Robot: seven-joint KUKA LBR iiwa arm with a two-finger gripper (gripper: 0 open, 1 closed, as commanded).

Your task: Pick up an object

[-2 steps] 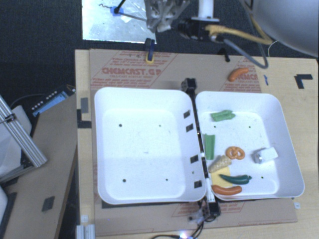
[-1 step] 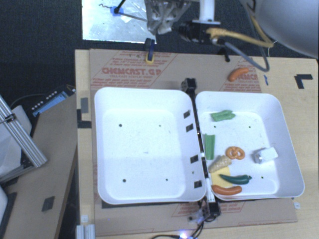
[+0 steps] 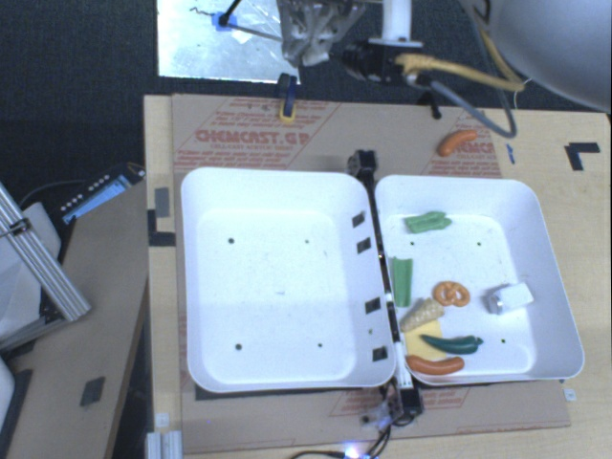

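Your worktop (image 3: 239, 127) carries two shallow white bins side by side, pushed together along a hinged seam so the arm can reach both from one station. The left bin (image 3: 277, 275) has nothing to grasp in it; the right bin (image 3: 521, 256) holds everything worth picking.

The arm (image 3: 535, 27) sits high at the top of the view, well back from both bins — a parked height that keeps it out of the camera's line to the objects. Its end effector (image 3: 306, 36) hangs above the far edge of the worktop, well apart from any object and carrying nothing; you cannot tell from this angle how wide it stands.

In the right bin the pieces crowd the seam side: an orange sausage (image 3: 435, 364) at the near edge, a green pepper (image 3: 452, 343) just beyond it, a corn cob (image 3: 422, 314), a green strip (image 3: 403, 280), a pretzel (image 3: 450, 294) and a green bean piece (image 3: 426, 222). A small white block (image 3: 508, 298) lies apart — probably your easiest target. One stray sausage (image 3: 457, 142) rests outside on the worktop.
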